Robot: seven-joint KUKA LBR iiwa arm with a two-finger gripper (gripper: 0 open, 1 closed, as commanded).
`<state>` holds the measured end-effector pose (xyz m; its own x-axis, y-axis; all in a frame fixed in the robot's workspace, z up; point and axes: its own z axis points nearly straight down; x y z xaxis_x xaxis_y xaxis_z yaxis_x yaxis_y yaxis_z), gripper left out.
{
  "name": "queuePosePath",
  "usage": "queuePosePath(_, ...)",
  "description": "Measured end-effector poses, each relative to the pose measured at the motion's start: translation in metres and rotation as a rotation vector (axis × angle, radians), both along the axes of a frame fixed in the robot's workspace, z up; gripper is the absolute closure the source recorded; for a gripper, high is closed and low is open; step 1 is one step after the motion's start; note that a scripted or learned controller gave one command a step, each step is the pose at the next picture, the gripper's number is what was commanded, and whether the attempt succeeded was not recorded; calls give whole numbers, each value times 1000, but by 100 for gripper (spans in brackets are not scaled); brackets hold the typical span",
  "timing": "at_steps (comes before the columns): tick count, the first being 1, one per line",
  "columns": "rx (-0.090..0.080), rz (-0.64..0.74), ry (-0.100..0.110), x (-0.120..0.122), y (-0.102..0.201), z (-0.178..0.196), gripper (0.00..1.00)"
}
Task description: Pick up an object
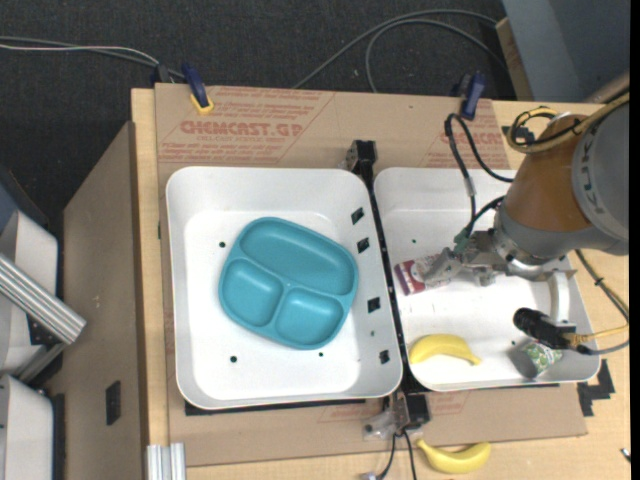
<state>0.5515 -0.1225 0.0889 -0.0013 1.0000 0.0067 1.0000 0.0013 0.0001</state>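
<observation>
Probably the thing to go for is the small red-and-white flat packet, since it lies closest to the gripper. It rests on the floor of the right-hand shallow white bin, at about 9 o'clock in that bin, just beside the wall shared with the neighbouring bin. It looks light, thin and a little crinkly, so it would likely bend or slide rather than resist. A pinch across its short sides, at the end facing the bin's middle, seems safest, because the wall crowds its far end.

The gripper sits at 3 o'clock of the packet, low over the bin floor and very near it. Whether it is released or clenched cannot be told from this angle, and nothing shows as held.

At 6 o'clock in the same bin lies a yellow curved banana, smooth and rounded, well apart from the packet. A small grey-green crumpled object sits at 5 o'clock near the corner.

The left-hand shallow white bin holds a teal plastic divided plate at its centre. A second yellow banana lies on the brown desk, past the right bin's 6 o'clock edge.
</observation>
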Motion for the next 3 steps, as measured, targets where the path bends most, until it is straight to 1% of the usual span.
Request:
queuePosePath(1, 0, 1, -12, 3, 1, 14, 100)
queuePosePath(2, -8, 0, -5, 6, 3, 58, 100)
queuePosePath(3, -7, 0, -7, 0, 6, 119, 100)
